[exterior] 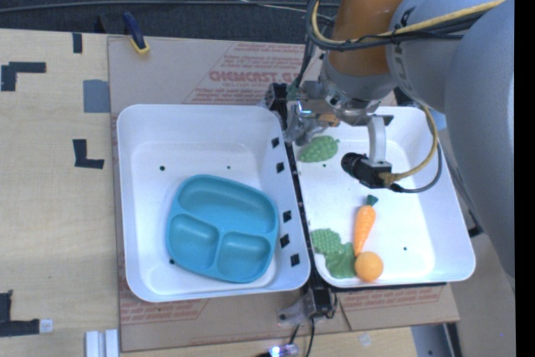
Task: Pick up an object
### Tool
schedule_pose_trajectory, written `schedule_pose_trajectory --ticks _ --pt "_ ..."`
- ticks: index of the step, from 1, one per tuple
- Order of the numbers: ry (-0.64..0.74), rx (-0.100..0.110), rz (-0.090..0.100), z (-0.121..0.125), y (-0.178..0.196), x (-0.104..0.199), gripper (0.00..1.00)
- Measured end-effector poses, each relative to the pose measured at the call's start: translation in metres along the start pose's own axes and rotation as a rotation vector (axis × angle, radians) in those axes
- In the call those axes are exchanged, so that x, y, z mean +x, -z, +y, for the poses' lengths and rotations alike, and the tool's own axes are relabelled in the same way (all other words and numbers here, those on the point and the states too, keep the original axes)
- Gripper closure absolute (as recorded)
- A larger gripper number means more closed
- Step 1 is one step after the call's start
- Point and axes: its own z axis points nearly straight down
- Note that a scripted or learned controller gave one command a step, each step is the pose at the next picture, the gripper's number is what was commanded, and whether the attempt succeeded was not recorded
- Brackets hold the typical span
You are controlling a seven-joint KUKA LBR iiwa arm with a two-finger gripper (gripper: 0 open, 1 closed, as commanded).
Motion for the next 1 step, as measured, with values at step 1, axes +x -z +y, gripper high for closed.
schedule_pose_trajectory --ticks 1 --pt "0.000 0.001 -0.001 -0.0212 -0.0009 0.0458 1.00"
